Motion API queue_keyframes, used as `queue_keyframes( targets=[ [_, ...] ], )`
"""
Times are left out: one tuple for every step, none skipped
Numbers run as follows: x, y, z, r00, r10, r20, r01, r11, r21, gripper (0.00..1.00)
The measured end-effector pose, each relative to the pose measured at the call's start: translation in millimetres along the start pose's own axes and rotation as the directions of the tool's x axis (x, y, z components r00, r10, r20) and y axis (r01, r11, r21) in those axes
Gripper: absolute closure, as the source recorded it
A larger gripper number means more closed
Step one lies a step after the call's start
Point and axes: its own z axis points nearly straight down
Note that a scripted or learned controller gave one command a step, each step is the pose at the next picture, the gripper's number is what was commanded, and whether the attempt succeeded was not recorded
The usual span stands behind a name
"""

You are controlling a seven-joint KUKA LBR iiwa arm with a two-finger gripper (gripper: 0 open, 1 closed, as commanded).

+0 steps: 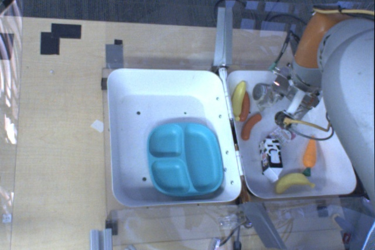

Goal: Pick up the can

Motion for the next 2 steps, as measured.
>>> queue_keyframes(
  targets=[
    [5.3,2.0,-13.2,1.000,-0.003,-0.012,0.003,1.000,-0.024,1.00],
    [24.6,-8.9,-5.3,0.999,-0.035,-0.003,0.034,0.998,-0.056,1.00]
  ],
)
